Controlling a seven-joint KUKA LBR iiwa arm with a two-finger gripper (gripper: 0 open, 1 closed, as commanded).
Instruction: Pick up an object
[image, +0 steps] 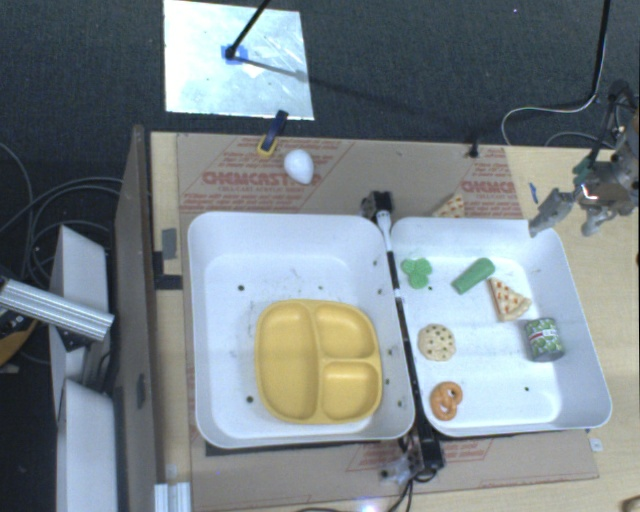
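**A:** What sits closest to the viewer?

**B:** At the bottom of the camera view, a toy pretzel (446, 399) lies near the front edge of the right bin (575, 330). Just behind it is a round cookie (436, 342). Further back are a small green piece (416, 270), a green pickle-shaped piece (472, 275) lying at a slant, and a pizza slice (509, 298). A dark green can (544, 339) lies on its side toward the bin's right side. All six are apart from one another.

**A:** And the left bin?

**B:** The left bin (215, 330) holds a yellow divided tray (319, 360) with three compartments. Behind the bins, on the cardboard, rests a white egg (299, 165).

**A:** Where is the arm?

**B:** The gripper (572, 210) hangs at the right edge of the view, above the back right corner of the right bin. Its two fingers are spread apart with nothing between them.

**A:** So what stage is this?

**B:** I judge it the approach: nothing is grasped yet. The pizza slice and the can lie nearest the gripper, so either seems a likely target. The next move would call for travelling inward over the bin, lining the fingers across the chosen piece, then descending. The slice is flat and thin, probably hard to pinch; the can is rounded and might roll
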